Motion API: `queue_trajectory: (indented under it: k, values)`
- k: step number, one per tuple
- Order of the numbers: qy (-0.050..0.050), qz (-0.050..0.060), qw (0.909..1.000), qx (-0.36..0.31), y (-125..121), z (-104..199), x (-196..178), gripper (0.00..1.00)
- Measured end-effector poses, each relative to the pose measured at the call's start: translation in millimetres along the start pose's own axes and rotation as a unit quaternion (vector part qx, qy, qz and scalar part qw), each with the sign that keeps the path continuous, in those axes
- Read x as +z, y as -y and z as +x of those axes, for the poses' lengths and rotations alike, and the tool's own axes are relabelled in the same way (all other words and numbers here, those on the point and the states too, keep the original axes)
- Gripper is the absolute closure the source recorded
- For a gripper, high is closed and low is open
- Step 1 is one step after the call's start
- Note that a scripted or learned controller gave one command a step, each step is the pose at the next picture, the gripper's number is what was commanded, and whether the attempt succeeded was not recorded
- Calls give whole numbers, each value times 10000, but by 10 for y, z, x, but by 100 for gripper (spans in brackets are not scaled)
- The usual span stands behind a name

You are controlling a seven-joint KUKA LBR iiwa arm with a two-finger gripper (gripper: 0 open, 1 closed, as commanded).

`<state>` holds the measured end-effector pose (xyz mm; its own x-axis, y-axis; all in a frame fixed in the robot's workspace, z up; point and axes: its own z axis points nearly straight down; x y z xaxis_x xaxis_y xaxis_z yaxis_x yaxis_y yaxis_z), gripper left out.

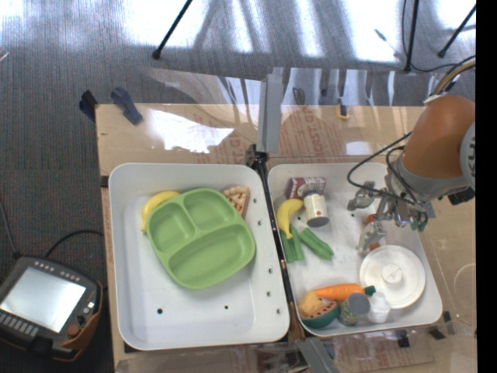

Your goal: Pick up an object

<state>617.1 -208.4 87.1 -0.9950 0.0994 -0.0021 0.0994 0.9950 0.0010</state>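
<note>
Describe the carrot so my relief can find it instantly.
Look in the right-hand shallow white bin, along its near edge. The orange toy carrot with a green stem end lies there on its side, just left of the round white plastic lid. It is the only long, tapered orange item there.

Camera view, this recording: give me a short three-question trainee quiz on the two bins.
1. True or false: the green divided plastic plate lies in the right white bin.
2. Which toy pokes out from under the plate's left edge? A) yellow banana B) orange carrot C) green pea pod
3. Fill in: the round white lid lies in the ____ bin, below the gripper.

Key: 1 false; 2 A; 3 right.
</note>
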Motion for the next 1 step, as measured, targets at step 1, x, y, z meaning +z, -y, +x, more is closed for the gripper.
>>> queue_trajectory:
  k: [1]
  values:
    - [-18,-14,9998,-188,0,798,-4,0]
